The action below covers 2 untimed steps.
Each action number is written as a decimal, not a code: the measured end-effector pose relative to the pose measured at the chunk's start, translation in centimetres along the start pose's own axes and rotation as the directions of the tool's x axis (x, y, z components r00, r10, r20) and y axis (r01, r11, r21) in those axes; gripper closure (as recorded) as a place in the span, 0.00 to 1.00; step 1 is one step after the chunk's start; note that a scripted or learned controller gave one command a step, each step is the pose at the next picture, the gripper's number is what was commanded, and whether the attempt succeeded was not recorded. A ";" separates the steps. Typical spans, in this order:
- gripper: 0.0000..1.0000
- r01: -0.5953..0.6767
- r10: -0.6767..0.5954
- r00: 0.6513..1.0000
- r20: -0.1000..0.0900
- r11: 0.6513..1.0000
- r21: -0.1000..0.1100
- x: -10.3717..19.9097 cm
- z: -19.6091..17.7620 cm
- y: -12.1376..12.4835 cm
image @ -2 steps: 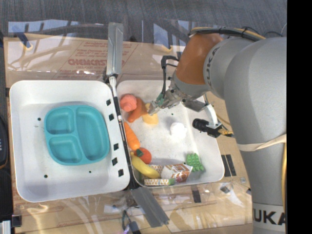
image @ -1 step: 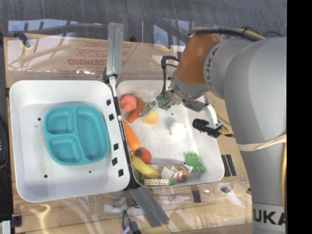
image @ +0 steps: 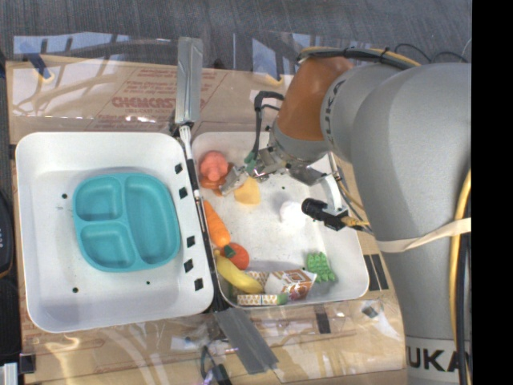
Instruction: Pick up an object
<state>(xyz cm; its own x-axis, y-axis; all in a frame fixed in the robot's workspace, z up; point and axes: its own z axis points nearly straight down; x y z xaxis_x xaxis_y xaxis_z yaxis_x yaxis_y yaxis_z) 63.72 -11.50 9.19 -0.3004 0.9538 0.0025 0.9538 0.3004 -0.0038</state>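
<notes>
My gripper [image: 243,175] hangs low over the back left part of the right bin [image: 346,251]. It sits between a pink rounded toy [image: 212,166] on its left and a pale yellow wedge [image: 248,192] just below it. Whether it touches either one is hidden by the gripper body. Nothing is visibly lifted. The grey arm with its orange band [image: 309,107] comes in from the right and covers the bin's back right corner.
Also in the right bin are an orange carrot [image: 216,224], a red tomato-like toy [image: 236,256], a banana [image: 237,274], a small carton [image: 288,284], a green block [image: 321,266] and a white egg [image: 289,211]. The left bin [image: 40,167] holds a teal divided plate [image: 126,220].
</notes>
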 end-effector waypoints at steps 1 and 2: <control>1.00 0.003 -0.003 1.000 0.000 1.000 0.000 0.0 -1.1 0.0; 1.00 0.182 -0.182 0.983 0.005 0.983 -0.005 1.8 -8.7 -2.4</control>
<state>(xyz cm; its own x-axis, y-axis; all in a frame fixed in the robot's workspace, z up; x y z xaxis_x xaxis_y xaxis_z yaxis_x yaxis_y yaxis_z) 60.89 -10.52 17.94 -0.4689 0.8832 -0.0020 0.8832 0.4689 0.0021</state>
